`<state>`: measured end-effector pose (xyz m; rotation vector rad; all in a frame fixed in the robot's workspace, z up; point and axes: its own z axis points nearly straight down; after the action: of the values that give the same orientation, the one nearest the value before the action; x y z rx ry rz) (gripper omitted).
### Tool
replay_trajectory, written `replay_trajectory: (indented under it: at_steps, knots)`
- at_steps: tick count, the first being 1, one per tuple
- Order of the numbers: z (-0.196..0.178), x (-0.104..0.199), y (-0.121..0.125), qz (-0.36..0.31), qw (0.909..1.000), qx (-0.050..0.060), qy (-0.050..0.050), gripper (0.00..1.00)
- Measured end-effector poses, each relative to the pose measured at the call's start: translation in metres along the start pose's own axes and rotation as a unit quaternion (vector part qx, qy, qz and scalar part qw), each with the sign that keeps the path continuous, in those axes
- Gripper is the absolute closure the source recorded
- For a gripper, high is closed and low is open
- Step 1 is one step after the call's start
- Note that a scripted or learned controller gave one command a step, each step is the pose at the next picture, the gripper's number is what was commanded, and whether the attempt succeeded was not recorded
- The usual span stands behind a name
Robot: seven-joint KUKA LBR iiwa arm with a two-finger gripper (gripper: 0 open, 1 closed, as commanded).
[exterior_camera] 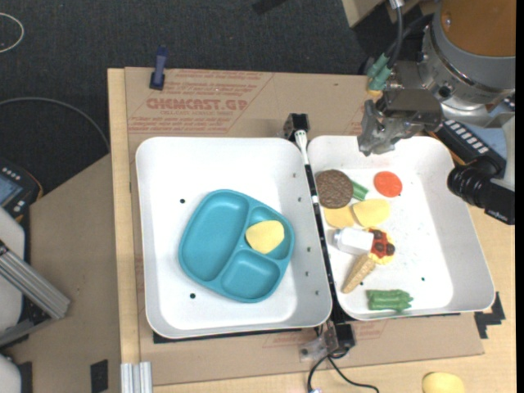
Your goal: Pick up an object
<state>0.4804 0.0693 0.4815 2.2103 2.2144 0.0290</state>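
Overhead, the desk (205, 105) is carrying two shallow white bins side by side. The left bin (160, 219) is holding a blue divided tray (221, 248), lying flat, with a pale yellow piece (265, 236) sitting in the tray's right-hand compartment.

The right bin (458, 252) is holding a cluster of small toy foods toward its left half. A brown round cookie (334, 187) is lying near the bin's left wall, with a small dark green piece (359, 191) touching its right edge. An orange-red disc (388, 184) is lying apart to the right of these. Below the cookie, two yellow pieces (360, 214) are overlapping; beneath them a white block (354, 240) is resting beside a red-and-dark piece (381, 245). A tan cone (357, 273) is pointing toward the bin's lower edge, and a green bean pod (388, 300) is lying flat near the front wall, apart from the cone.

The grey arm (475, 47) is reaching in from the right, with its hand (378, 142) hanging over the far edge of the right bin, above the cookie and the disc and touching none of the objects. Whether the hand is spread or pressed together cannot be told from this angle; nothing is showing between its tips.
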Motion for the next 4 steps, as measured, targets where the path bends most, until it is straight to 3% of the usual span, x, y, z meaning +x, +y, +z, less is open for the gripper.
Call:
replay_trajectory:
  at_steps: [1,3,4]
  knots:
    - [-0.001,0.001,0.000,0.000,1.0000,0.009,-0.002,1.00]
    - [-0.054,0.150,0.000,-0.003,1.0000,0.008,0.000,1.00]
    - [0.094,0.155,-0.005,0.001,0.9998,0.019,-0.006,1.00]
